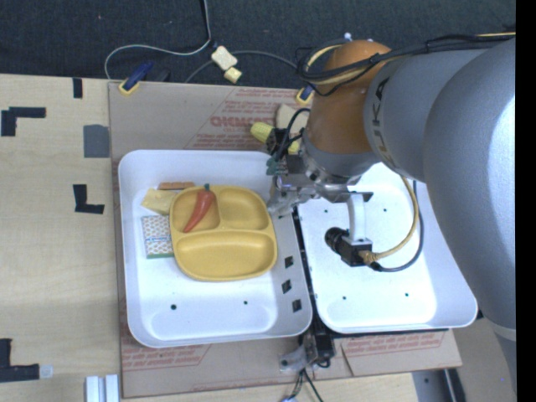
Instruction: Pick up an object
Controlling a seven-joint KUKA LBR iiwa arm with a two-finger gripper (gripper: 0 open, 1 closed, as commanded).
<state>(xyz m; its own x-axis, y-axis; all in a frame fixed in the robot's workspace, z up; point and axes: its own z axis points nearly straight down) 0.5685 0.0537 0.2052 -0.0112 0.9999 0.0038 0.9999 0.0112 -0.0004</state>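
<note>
**Over the seam between the bins, the arm is hanging low**

Over the inner rim of the left bin (134, 224), at about three o'clock from the yellow divided plate (224, 234), the tool (285, 189) is hovering; whether it is wide or narrow I cannot tell, since the wrist is covering it. Nothing is showing in its grip.

The left bin is holding the plate, and a red chili pepper (198, 208) is lying in the plate's upper-left compartment, at roughly nine o'clock from the tool. The pepper is looking light, smooth and probably slippery, likely a rigid toy; gripping across its thicker middle seems the safest hold. At the plate's nine o'clock, a patterned flat packet (156, 235) and a pale yellow wedge (157, 200) are resting on the bin floor, thin and hard to pinch.

The right bin (435, 300) is carrying the arm's black fitting and hose (356, 249).
</note>
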